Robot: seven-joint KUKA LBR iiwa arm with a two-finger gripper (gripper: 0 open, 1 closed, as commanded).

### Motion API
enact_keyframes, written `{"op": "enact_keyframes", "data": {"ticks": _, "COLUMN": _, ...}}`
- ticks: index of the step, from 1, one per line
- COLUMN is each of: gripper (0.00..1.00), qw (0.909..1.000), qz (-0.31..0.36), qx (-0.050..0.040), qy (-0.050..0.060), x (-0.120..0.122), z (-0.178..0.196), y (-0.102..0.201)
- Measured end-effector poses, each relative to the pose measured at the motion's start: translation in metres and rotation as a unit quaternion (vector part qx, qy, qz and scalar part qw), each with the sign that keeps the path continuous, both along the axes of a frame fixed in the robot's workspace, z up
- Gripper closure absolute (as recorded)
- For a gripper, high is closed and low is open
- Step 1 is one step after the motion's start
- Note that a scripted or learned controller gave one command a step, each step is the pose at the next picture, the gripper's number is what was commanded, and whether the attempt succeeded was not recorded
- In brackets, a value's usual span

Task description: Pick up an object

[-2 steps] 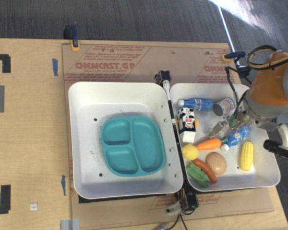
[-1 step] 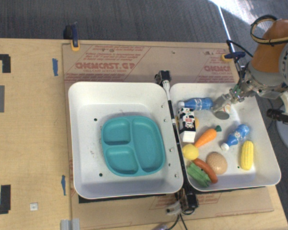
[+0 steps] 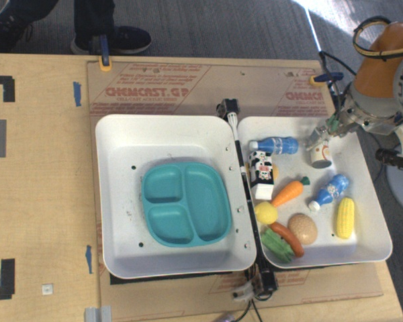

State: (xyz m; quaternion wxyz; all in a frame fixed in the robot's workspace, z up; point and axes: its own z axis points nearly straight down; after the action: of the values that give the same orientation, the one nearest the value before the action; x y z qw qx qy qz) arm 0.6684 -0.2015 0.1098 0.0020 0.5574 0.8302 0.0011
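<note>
1. We see the arm (image 3: 379,66) reaching in from the right, its orange band above the wrist, with the claw (image 3: 320,137) hanging over the far part of the right bin (image 3: 373,210).
2. We cannot tell how far the claw is open, nor whether it has hold of anything; its tip is small and blurred against the white bin floor.
3. Just below the claw tip sits a small whitish cup-like object (image 3: 320,154); whether the two touch we cannot say.
4. To the claw's left, close by, lies a blue bottle (image 3: 275,145) on its side.
5. Further left and nearer the camera than the claw stands a black-and-white cow-patterned box (image 3: 260,166), with a small white block (image 3: 263,192) just below it.
6. Below the claw, toward the bin's middle, we see an orange carrot (image 3: 287,192) lying at a slant, and a second small blue bottle (image 3: 329,192) to its right.
7. Lower and to the claw's right lies a yellow corn cob (image 3: 345,218), near the bin's right wall.
8. Well below the claw, along the near edge, sit a yellow lemon (image 3: 266,213), a tan round potato-like item (image 3: 302,228), and a green and red vegetable bundle (image 3: 281,241).
9. Far to the claw's left, the left bin (image 3: 114,180) holds a teal divided tray (image 3: 185,204).
</note>
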Motion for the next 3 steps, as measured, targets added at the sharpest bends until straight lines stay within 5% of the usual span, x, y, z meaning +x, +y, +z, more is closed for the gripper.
{"op": "enact_keyframes", "data": {"ticks": 1, "gripper": 1.00, "qw": 0.9949, "qz": -0.100, "qx": 0.0010, "qy": 0.003, "x": -0.025, "z": -0.009, "y": 0.053}}
{"op": "enact_keyframes", "data": {"ticks": 2, "gripper": 1.00, "qw": 0.9894, "qz": -0.145, "qx": 0.0010, "qy": 0.002, "x": -0.081, "z": 0.076, "y": 0.118}}
{"op": "enact_keyframes", "data": {"ticks": 3, "gripper": 0.00, "qw": 0.9893, "qz": -0.146, "qx": 0.0009, "qy": 0.003, "x": -0.082, "z": 0.075, "y": 0.118}}
